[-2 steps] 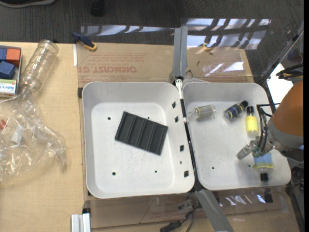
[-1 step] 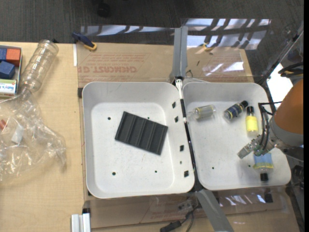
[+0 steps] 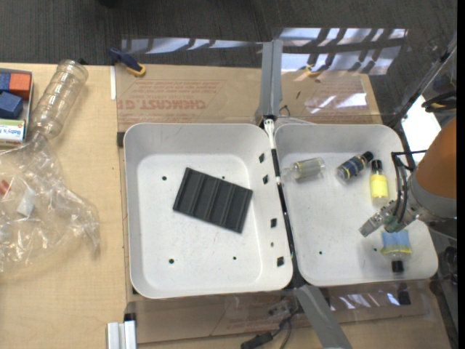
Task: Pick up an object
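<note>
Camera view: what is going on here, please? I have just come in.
A robot arm reaches in from the right to pick up an object. Its gripper is low in the right bin, just below a yellow bottle. I cannot tell whether it holds anything. A clear jar and a dark bottle lie further back in that bin. The left bin holds a dark ribbed panel, far from the gripper.
</note>
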`<act>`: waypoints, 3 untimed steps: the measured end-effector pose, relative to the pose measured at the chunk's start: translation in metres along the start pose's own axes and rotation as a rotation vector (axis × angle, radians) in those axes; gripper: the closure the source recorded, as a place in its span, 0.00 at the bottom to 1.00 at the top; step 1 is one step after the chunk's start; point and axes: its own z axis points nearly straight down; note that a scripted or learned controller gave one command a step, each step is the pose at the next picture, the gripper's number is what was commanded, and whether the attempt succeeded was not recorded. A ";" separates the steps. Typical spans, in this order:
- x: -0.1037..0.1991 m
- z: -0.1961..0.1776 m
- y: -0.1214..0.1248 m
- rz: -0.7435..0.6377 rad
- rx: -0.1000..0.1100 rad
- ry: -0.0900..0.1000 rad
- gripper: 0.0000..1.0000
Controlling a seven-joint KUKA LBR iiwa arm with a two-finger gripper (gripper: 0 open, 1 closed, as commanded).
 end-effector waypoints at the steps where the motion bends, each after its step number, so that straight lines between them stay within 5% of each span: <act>1: -0.001 -0.009 0.001 0.002 -0.001 -0.001 1.00; 2: 0.014 -0.006 0.034 0.269 0.003 -0.002 1.00; 3: 0.014 -0.006 0.034 0.269 0.003 -0.002 0.00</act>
